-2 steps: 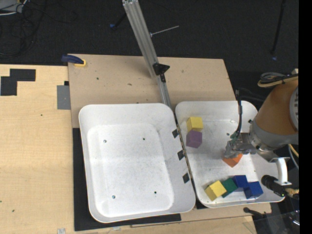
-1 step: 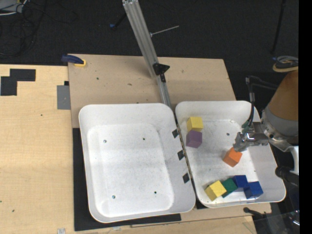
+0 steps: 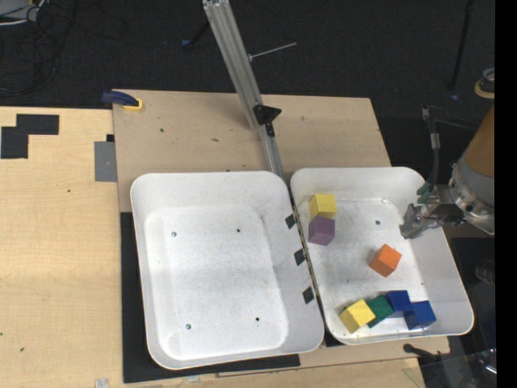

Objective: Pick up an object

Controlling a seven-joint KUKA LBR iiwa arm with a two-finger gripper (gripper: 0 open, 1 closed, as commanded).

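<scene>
On wood bench (image 3: pixel 242 132), 2 white bins (image 3: pixel 161 192), dark floor (image 3: pixel 363 39) behind.

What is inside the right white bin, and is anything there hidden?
The right shallow white bin holds a yellow cube, purple cube, orange cube, and a cluster: yellow block, green block, blue blocks. The end effector covers part of the rim.

Two bins are sitting side by side on the bench (image 3: pixel 202 132). In the right bin (image 3: pixel 440 285), two cubes (image 3: pixel 322 217) are lying touching near its left wall, a single cube (image 3: pixel 385 259) mid-bin, and a cluster of blocks (image 3: pixel 388 310) along the front edge. The gripper (image 3: pixel 414 221) is hanging over the right wall.
</scene>
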